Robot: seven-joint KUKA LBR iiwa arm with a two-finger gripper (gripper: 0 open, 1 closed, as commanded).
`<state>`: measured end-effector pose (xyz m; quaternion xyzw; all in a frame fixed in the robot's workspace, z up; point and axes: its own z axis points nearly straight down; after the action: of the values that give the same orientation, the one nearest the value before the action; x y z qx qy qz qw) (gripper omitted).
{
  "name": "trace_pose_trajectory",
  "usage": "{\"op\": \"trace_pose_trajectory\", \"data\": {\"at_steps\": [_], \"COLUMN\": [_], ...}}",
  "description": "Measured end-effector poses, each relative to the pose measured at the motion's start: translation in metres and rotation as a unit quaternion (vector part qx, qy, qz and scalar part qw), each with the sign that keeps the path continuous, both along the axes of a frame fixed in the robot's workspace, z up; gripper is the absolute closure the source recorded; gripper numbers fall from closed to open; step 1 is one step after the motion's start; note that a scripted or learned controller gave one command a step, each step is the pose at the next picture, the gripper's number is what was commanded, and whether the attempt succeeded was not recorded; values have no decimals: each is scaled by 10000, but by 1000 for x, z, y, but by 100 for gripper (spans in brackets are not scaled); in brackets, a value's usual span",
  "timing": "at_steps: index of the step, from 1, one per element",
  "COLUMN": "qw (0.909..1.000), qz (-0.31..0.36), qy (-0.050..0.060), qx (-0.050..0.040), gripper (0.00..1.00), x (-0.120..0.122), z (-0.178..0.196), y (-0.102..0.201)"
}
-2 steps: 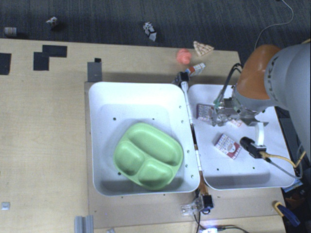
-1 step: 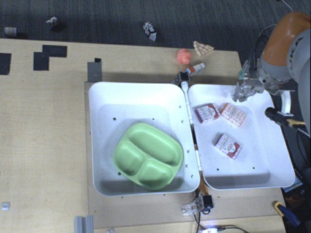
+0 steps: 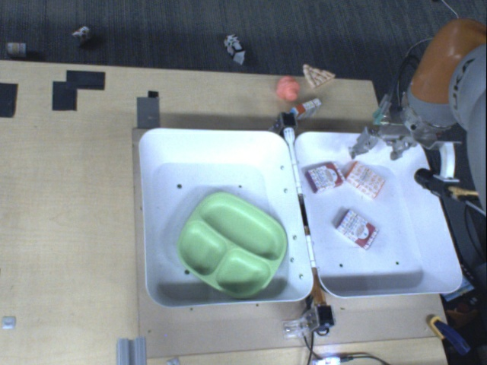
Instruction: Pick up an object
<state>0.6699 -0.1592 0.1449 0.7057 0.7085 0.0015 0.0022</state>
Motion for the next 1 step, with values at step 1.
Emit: {"op": "trace_pose_trajectory", "data": {"at_steps": [1], "qw": [10000], "qz": [-8], "qy": [-1], "qx": [1], "gripper": [0], "x": [-89], "z": [-59], "y": [19]}}
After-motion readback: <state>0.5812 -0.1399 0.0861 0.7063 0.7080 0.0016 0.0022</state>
